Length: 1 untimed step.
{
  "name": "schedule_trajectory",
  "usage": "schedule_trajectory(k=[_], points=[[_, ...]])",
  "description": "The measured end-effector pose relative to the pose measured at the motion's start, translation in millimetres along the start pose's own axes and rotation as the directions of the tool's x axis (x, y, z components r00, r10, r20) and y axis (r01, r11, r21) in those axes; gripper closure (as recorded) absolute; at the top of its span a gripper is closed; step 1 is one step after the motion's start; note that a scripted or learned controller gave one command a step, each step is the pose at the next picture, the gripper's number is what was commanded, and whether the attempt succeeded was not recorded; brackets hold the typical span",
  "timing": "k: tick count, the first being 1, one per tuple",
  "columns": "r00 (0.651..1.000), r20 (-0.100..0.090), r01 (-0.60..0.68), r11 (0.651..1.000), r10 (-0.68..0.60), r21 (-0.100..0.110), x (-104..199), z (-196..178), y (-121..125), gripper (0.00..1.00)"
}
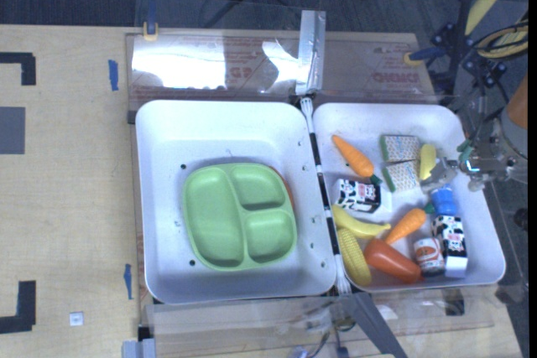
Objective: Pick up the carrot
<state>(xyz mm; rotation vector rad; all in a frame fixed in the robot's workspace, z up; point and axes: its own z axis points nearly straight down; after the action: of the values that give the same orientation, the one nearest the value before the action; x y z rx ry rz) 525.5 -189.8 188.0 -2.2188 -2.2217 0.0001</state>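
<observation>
Two orange carrots lie in the right bin (pixel 369 123). One carrot (pixel 353 156) rests near the bin's left wall, pointing toward the upper left. A smaller carrot (pixel 407 224) lies lower, between a banana (pixel 359 224) and a blue bottle (pixel 442 201). My gripper (pixel 466 163) hangs at the bin's right edge, well to the right of both carrots and next to a small yellow item (pixel 428 161). Nothing is seen held in it.
The right bin is crowded with two green-topped sponges (pixel 401 148), a cow-print carton (pixel 359 195), corn (pixel 352 256), a red pepper (pixel 391 262), a can (pixel 427 251) and a second carton (pixel 454 241). The left bin (pixel 218 130) holds a green divided plate (pixel 241 214).
</observation>
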Motion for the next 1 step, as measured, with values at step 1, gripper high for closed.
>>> schedule_trajectory(k=[1], points=[[0.997,0.0,0.073,0.997,-0.073,0.001,93.0,46.6,41.2,0.0]])
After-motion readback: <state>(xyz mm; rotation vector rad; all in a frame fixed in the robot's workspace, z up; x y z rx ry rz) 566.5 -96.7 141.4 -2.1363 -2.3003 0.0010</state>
